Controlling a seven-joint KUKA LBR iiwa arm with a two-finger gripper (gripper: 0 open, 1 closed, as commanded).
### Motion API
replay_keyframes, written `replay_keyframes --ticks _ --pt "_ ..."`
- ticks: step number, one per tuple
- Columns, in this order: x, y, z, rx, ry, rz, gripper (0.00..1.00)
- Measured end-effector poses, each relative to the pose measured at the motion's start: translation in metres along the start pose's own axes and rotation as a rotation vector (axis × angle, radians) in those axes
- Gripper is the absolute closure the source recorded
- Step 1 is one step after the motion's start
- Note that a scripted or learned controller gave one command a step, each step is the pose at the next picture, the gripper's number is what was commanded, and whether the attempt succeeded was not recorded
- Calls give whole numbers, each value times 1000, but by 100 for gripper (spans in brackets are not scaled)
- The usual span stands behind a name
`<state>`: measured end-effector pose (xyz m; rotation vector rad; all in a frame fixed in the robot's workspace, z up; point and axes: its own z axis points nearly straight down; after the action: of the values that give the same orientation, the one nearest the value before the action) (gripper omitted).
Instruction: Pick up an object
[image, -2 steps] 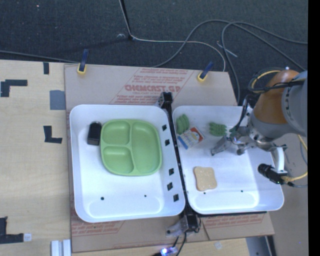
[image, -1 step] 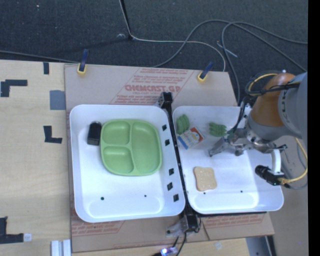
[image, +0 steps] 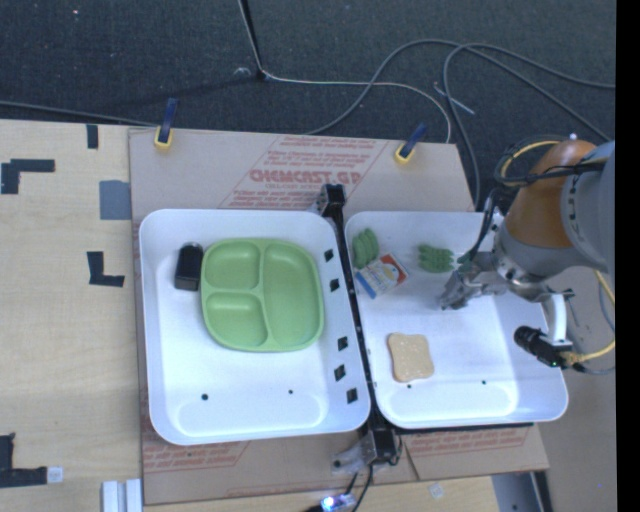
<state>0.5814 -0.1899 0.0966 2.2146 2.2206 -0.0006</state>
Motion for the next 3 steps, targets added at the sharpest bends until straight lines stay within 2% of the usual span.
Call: replay_keyframes --ticks 1,2,3 --pt "-1 -9 -53 2 4 2 100" --pt "4 -7 -96 1 4 0 100" --pt "4 -7 -119 2 4 1 100"
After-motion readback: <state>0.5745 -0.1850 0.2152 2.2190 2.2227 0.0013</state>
